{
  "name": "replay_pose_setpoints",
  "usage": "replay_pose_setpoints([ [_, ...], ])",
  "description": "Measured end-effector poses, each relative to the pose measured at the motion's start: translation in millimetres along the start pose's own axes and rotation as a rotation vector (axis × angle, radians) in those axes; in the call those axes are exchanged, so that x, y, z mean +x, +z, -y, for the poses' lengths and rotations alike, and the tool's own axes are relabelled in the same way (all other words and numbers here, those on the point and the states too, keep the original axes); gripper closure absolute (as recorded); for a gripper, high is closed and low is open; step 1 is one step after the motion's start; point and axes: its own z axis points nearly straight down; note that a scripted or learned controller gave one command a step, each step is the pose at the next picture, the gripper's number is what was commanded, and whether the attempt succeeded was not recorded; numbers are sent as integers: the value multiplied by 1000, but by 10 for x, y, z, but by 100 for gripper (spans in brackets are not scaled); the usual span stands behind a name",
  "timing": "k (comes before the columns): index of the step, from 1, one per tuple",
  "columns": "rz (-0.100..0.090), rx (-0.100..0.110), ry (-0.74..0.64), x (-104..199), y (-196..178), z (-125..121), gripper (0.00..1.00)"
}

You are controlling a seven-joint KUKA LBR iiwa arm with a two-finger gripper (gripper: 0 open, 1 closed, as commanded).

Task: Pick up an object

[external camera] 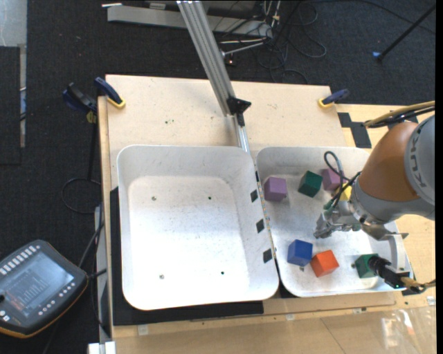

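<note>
Arm [401, 173] cut off by right edge of frame, upper links out of view. Gripper [327, 228] small and dark at centre right, finger state too small to tell. Pink block [331, 179] right of centre partly hidden behind cable and wrist. Small green block [365, 265] lower right partly covered by a black part; shape unclear. Right bin [277, 228] far wall hidden under the arm. Teach pendant [34, 287] lower left cut by left edge, screen text unreadable. Metal frame [201, 10] at top cut by top edge. Clear object [408, 328] bottom right blurred, can't identify
</note>
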Motion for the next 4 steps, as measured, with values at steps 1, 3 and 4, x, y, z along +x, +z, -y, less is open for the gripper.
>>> replay_pose_setpoints([
  [1,1,-3,-3,4,-425,-32,100],
  [3,1,-2,-3,-60,-1198,-81,100],
  [4,-2,2,-8,469,-1113,-130,100],
])
